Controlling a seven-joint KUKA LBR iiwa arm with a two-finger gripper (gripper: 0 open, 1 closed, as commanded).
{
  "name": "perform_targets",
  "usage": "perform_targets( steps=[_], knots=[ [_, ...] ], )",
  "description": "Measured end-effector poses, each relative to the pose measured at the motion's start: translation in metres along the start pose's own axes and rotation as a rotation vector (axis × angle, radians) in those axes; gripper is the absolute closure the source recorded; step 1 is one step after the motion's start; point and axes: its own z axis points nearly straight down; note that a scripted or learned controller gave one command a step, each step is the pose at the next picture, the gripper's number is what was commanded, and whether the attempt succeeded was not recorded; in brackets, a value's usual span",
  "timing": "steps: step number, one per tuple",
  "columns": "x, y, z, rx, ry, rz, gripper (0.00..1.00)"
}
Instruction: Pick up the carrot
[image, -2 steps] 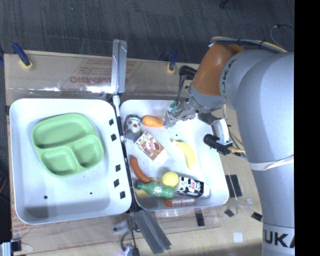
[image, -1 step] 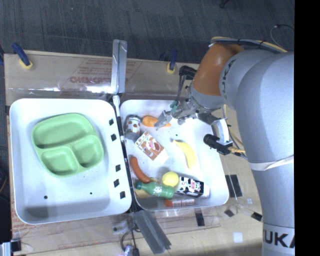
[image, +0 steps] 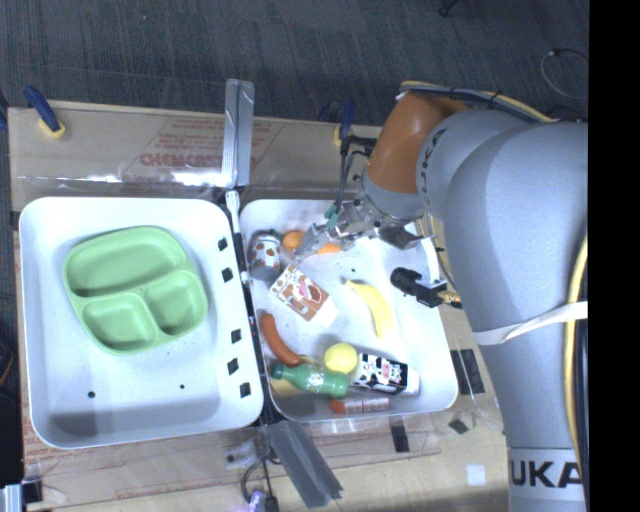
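So the two-finger gripper (image: 322, 237) is down at the far end of the right white bin (image: 432, 340), sitting right on the small orange carrot (image: 327, 248), but I honestly can't tell how its jaws stand. Crowded spot: a round orange ball (image: 291, 240) and a dark round can (image: 264, 254) just to the left, a red-and-white snack packet (image: 299, 293) in front. A yellow banana (image: 373, 305) lies nearby, and the green divided plate (image: 136, 287) sits over in the left white bin (image: 40, 330).

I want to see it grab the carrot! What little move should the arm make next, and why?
Probably a slight nudge toward the carrot, the orange piece at the right bin's far end. The gripper sits right by it, but I can't see the carrot between its fingers.
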Motion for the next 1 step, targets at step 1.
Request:
perform_targets(
  steps=[1],
  knots=[
    [0.0013, -0.0012, -0.0084, 0.008, 0.001, -0.007, 1.00]
  ],
)
